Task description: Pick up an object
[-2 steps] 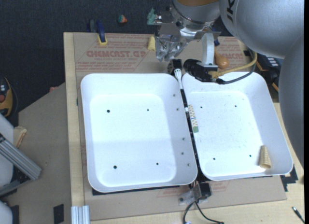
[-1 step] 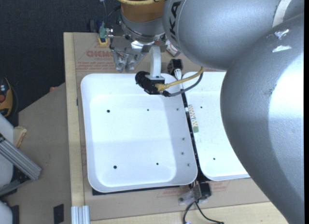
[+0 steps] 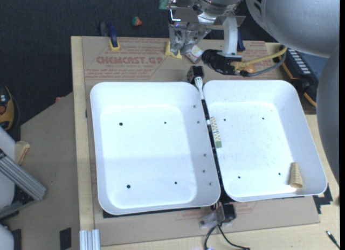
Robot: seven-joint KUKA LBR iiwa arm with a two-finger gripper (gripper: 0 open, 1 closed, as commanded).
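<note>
Cone (image 3: 295, 175), tan and ridged, lies in the right-hand bin (image 3: 253, 90), tucked into the near right corner. It rests where the floor curves up into the walls, so the right wall runs just beside it and the near rim sits close to its wide end. Those two walls are the only things crowding it. Its long axis runs from the near side to the far side of the worktop, leaning only slightly. The narrow end points away toward the far rim and the wide end faces the near rim.

A thin strip (image 3: 215, 134), patterned tan and green, lies along the inner wall of the same bin, right by the seam where the two bins meet. It is well apart from the cone, with open white floor between them. The left-hand bin (image 3: 102, 136) sits hard against the right one, and a dark line marks the join. Both bins stand on a pale board (image 3: 129, 57) with red lettering across its far part.

A blue clamp (image 3: 112, 32) grips the board's far edge on the left, and a small coloured bit (image 3: 137, 21) lies on the dark floor beyond it.

The gripper (image 3: 183, 47) hangs over the far edge of the board, behind the seam and outside both bins, a long way from the cone. Whether it is spread or closed I cannot tell from here. The grey arm (image 3: 302, 12) bulks in from the upper right.
</note>
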